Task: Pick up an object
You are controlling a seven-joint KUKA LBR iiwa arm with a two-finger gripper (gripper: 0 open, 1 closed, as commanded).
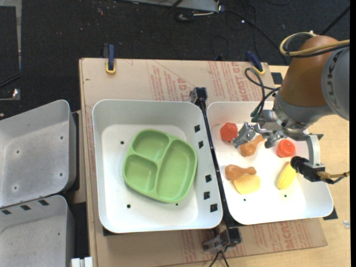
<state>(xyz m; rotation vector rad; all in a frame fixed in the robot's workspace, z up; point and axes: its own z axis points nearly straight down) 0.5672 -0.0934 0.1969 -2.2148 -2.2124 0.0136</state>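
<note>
Hand [255,134], fingers spread and grasping nothing, poised in the right bin [320,207] over an orange toy [250,147] beside the red piece [228,132]; risk: crowded neighbours deflect a finger, causing a missed grasp.

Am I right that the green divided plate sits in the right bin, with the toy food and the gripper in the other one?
Not quite. The camera view shows the green divided plate in the left bin; the toy food and gripper are in the right bin.
</note>
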